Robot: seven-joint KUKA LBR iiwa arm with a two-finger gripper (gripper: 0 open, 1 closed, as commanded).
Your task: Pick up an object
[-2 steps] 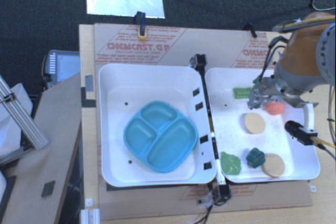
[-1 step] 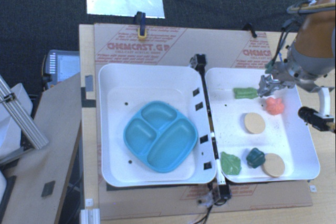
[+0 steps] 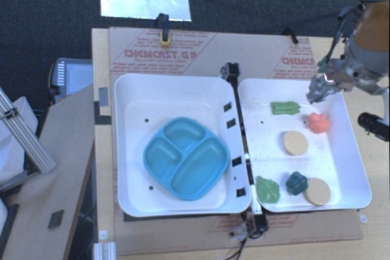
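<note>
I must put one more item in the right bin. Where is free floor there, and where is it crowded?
Free: the right bin floor left of the two tan discs, below the green piece. Crowded: the near edge, and the far right under the gripper.

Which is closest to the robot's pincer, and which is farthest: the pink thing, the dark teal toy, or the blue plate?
From the pincer in the camera view:
1. Pink thing, just below it in the right bin.
2. Dark teal toy, at that bin's near end.
3. Blue plate, over in the left bin.
</note>
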